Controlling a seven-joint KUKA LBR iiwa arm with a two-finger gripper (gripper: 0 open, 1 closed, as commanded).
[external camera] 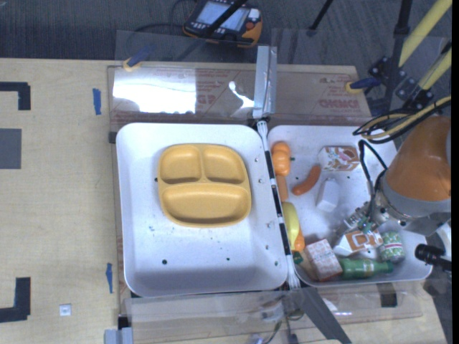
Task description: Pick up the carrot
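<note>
The carrot [280, 160] is an orange piece lying along the left wall of the right bin [315, 136], near its far end. My gripper [361, 223] hangs below the grey wrist and the orange band, low over a clutter of packets in the near right part of that bin. It is well to the right of the carrot and nearer to the camera, apart from it. Nothing shows plainly between its fingertips.
A reddish sausage [307, 180] lies just right of the carrot. A yellow banana [290, 221], a small box [323, 258], a green bottle [366, 267], a can [391, 248] and a white packet [340, 158] share the right bin. The left bin [136, 213] holds a yellow divided plate [204, 185].
</note>
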